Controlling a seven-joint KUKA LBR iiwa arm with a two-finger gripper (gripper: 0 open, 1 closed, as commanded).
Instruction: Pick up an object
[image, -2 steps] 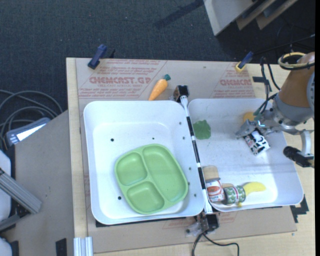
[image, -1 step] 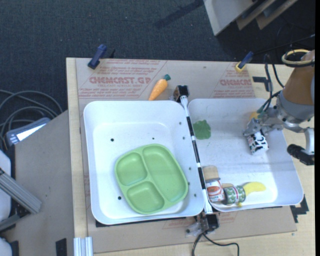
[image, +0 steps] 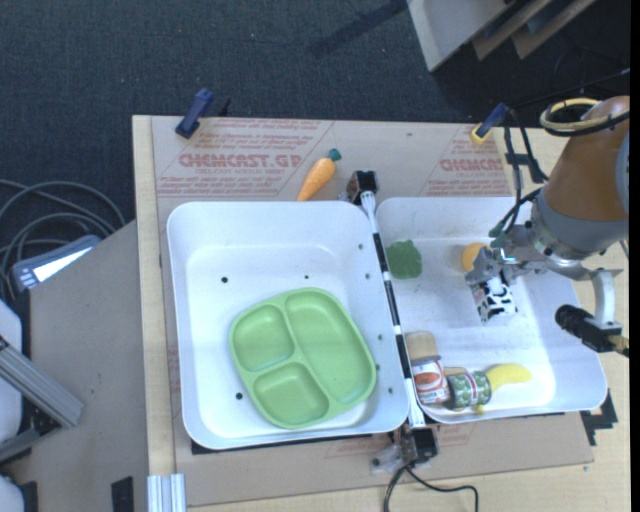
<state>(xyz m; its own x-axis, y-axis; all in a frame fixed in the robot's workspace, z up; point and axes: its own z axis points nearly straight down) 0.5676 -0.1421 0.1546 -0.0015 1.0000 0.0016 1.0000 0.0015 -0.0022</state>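
Note:
My gripper (image: 494, 272) hangs over the middle of the right bin (image: 560, 400), below the grey arm with its orange band (image: 590, 170). A small black-and-white patched object (image: 498, 298) lies directly under the gripper's tip, touching or nearly touching it. An orange piece (image: 472, 256) sits just left of the gripper. A green leafy lump (image: 405, 260) rests near the bin's left wall. A yellow banana-like piece (image: 510, 376) and two cans (image: 448, 384) lie at the bin's front.
The left bin (image: 200, 250) holds a green divided plate (image: 300, 355). A toy carrot (image: 317, 177) lies on the bench behind the bins. Blue clamps (image: 194, 113) sit at the bench's back corners. A black knob (image: 585, 327) juts in at the right.

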